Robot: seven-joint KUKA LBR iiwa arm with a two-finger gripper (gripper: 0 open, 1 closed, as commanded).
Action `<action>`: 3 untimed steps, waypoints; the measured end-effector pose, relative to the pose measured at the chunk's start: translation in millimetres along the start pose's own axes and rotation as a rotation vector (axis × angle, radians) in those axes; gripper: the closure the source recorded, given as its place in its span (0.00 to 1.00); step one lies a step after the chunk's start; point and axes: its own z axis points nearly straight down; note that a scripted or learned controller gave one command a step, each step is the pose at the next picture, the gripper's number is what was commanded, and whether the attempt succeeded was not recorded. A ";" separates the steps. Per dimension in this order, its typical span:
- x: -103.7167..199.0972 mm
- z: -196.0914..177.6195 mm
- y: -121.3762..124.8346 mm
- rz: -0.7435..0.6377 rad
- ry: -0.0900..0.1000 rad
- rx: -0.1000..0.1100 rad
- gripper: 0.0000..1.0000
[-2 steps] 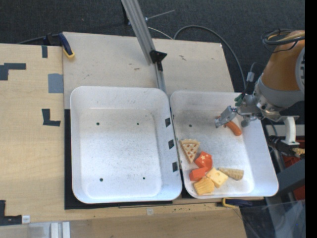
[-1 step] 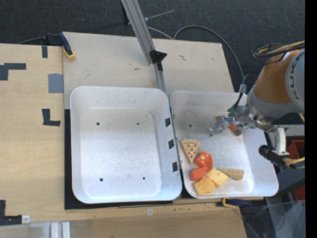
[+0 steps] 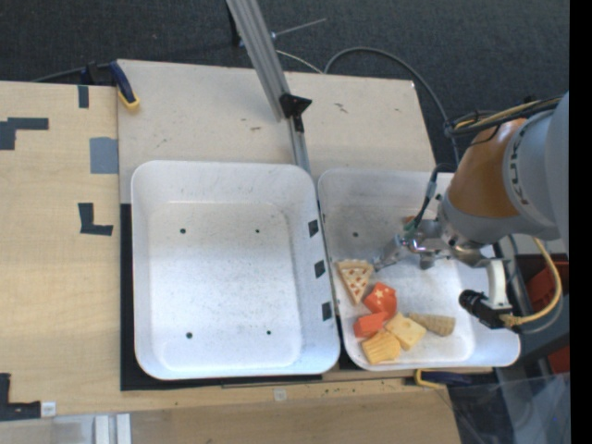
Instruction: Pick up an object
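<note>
- The left bin sits beside the right bin.
- The toy food pieces cluster at the right bin's near edge.
- The gripper hangs just above and right of them; whether it is released or clenched, I cannot tell.

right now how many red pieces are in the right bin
2. One red piece lies just right of the waffle-patterned wedge; the other red piece sits below it, left of the yellow blocks. More may be hidden beneath.

Toy food pieces clustered at right bin's near end: waffle wedge, red, yellow, tan.
</note>
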 end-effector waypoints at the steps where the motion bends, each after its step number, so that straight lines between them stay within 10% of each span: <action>1: -0.1 -13.8 1.6 -0.001 -0.001 -0.006 1.00; 3: -2.9 -117.2 -6.7 0.001 -0.003 -0.013 1.00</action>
